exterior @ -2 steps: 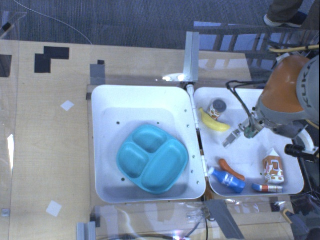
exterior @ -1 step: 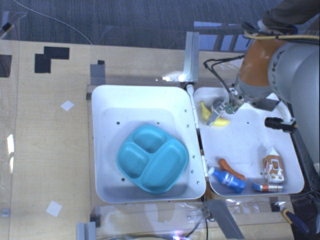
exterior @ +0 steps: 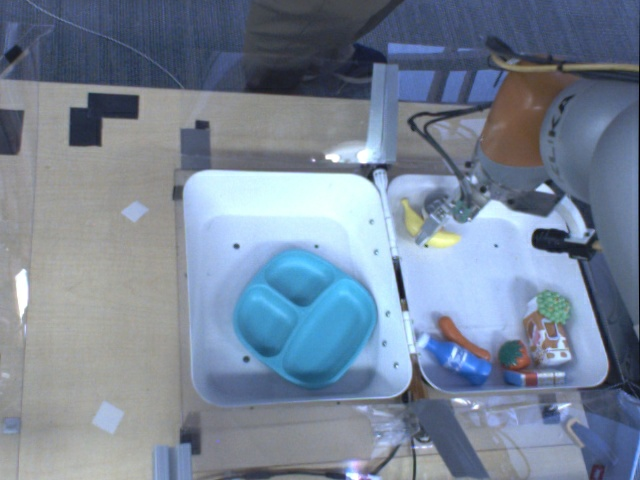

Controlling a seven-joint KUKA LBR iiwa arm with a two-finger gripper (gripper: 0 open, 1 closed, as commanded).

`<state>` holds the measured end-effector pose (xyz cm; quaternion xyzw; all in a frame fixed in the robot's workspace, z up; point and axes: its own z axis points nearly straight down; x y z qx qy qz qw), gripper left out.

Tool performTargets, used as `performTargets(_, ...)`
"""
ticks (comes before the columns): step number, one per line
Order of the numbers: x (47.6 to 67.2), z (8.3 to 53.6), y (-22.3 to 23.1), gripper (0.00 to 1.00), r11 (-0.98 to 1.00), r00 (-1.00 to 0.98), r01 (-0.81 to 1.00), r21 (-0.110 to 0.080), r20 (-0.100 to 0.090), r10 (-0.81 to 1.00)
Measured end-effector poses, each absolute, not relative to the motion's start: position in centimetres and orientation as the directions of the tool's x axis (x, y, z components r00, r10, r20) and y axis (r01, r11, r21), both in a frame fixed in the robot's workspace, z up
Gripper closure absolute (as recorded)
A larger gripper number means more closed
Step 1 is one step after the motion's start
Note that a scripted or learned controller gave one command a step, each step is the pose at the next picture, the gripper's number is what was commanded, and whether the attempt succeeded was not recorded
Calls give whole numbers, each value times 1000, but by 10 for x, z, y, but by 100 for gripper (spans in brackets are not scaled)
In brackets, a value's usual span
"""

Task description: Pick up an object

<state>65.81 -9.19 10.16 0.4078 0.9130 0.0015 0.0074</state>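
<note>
A yellow toy banana [exterior: 413, 217] lies at the back left of the right bin [exterior: 490, 268]. My gripper [exterior: 441, 218] is low over the banana's middle and covers part of it, so yellow shows on both sides of the metal tip. I cannot make out whether it grips the banana. The grey arm with its orange band [exterior: 520, 118] reaches in from the upper right.
At the right bin's front lie an orange carrot [exterior: 463, 334], a blue bottle [exterior: 456, 360], a green and red ball [exterior: 514, 354], a patterned carton [exterior: 547, 339] and a marker [exterior: 536, 377]. The left bin [exterior: 215, 228] holds a blue divided plate [exterior: 305, 318].
</note>
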Motion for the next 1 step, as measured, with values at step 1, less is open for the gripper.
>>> performTargets(1,650,187,2,100,462,-462,887,7,-3,887)
